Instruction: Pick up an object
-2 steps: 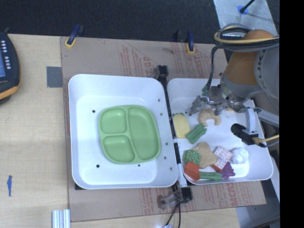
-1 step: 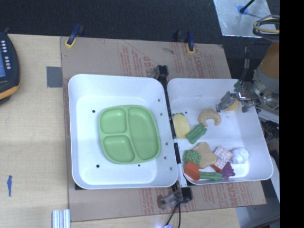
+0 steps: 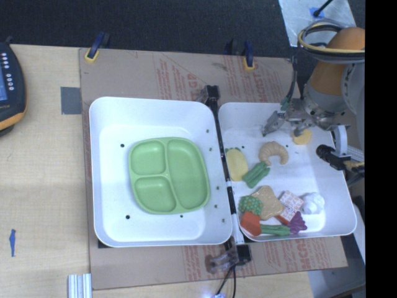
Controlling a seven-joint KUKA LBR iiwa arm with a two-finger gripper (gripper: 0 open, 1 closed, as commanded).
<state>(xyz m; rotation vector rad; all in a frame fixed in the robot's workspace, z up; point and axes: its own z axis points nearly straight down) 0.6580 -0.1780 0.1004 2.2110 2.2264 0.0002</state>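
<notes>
My gripper (image 3: pixel 286 128) hangs over the back of the right bin (image 3: pixel 335 188), open, with nothing between its fingers. A small yellow piece (image 3: pixel 303 137) lies just beside its right finger. A tan croissant (image 3: pixel 275 152) lies a little in front of the gripper. Further forward in the same bin are a yellow toy fruit (image 3: pixel 236 163), a green pickle (image 3: pixel 255 174), a broccoli (image 3: pixel 249 203), a toast slice (image 3: pixel 267 201), a pink box (image 3: pixel 290 200), a white garlic (image 3: pixel 312 202), a red vegetable (image 3: pixel 250 222) and a purple piece (image 3: pixel 298 223).
The left bin (image 3: pixel 108 135) holds a green divided plate (image 3: pixel 169 174). Blue and yellow clamps (image 3: pixel 249 54) pin the cardboard sheet at the back. A black and orange pendant (image 3: pixel 9 85) lies at the far left of the bench.
</notes>
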